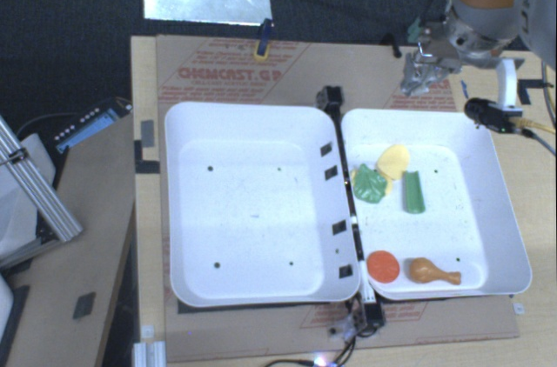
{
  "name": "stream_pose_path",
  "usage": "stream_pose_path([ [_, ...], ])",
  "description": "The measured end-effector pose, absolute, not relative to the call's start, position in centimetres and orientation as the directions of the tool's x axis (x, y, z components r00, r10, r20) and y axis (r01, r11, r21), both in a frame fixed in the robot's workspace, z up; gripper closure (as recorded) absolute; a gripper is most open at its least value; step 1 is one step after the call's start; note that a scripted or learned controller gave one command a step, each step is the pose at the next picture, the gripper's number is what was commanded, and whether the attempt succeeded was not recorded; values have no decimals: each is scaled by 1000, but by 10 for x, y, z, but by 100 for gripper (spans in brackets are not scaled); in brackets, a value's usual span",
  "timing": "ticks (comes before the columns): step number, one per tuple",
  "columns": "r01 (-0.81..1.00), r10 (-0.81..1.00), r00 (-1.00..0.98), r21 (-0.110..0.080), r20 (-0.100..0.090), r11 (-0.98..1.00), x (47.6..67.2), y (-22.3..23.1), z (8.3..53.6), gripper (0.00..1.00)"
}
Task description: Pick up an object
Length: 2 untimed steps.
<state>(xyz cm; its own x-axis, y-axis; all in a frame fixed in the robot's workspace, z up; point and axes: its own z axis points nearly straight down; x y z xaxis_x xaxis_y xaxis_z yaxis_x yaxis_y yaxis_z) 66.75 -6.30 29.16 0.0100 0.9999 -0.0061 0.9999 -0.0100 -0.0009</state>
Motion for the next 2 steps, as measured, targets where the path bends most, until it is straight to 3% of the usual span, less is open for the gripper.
stream_pose_path([
  [1,1000,1000,-9,-10,4,9,607,16,222,100],
  [2,1000,1000,5,-1,-3,-5,581,-48,215,100],
])
